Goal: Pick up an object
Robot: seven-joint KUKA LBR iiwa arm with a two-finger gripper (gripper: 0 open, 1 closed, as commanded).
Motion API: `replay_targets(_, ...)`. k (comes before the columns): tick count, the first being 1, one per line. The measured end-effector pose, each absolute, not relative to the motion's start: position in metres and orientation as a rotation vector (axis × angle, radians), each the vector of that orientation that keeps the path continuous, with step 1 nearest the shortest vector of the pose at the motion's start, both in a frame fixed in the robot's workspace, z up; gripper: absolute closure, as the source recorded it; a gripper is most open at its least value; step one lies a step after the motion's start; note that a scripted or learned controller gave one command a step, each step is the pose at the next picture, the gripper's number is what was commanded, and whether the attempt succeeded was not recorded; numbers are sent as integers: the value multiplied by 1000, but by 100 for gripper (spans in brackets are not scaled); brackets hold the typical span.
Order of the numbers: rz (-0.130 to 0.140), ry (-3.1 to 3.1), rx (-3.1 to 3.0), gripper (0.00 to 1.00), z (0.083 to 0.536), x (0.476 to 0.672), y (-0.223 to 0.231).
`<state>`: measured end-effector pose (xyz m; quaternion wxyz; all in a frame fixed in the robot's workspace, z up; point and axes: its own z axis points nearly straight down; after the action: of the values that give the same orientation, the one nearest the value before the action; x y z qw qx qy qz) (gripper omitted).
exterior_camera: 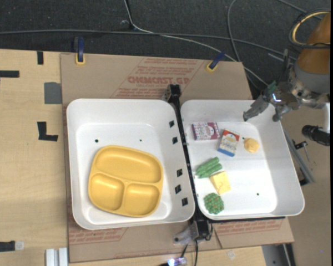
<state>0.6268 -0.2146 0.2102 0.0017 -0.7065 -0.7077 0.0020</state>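
Object to pick: none named, so any of six small items in the right bin (pixel 266 204). Nearest the pincer (pixel 265 110), a small yellow lump (pixel 251 145), lying near the bin's back right part. Just beside it to the left, a red, white and blue carton (pixel 228 143), then a pale pink box (pixel 205 131) further left, close to the divider. Lower down, green beans (pixel 207 167), a yellow cheese wedge (pixel 220 182) touching or nearly touching them, and a green broccoli piece (pixel 213 203) near the front wall.

Judged as toy food: light, probably stiff plastic, smooth and liable to slip or skid on the white floor. Yellow lump best taken across its middle, being rounded and apt to roll. Carton and box likely easier, with flat opposing sides to squeeze. Beans long and thin, best taken across the narrow width.

Pincer hanging above the back right rim of the right bin, two dark fingers splayed wide apart, nothing between them, well above the items.

Count: two white bins side by side on the tabletop (pixel 22 148); one yellow divided plate (pixel 125 180) alone in the left bin (pixel 77 115); six small items in the right bin, one of each kind; one pincer.
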Motion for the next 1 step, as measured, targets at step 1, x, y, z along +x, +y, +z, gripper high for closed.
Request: replay_targets(1,6,-2222,-2216,0,161,634,-209)
